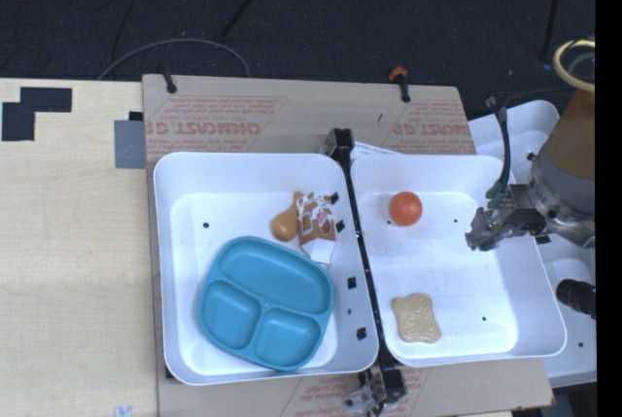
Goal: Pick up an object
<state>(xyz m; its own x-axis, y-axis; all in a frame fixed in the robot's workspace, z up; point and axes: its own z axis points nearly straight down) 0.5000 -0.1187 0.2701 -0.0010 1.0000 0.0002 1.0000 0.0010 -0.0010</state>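
The pincer (483, 234) hangs over the right bin (530, 342) — whether it is parted or closed, I cannot tell. An orange ball (405, 208) and a tan slab (416, 319) lie well apart from it.

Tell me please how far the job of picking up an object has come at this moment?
Nothing looks picked up yet. The gripper is low at the right side of the right bin, with no object seen between its fingers. The red ball and the beige piece lie in that bin, apart from the gripper. The blue tray lies in the left bin. The whole pick is left.
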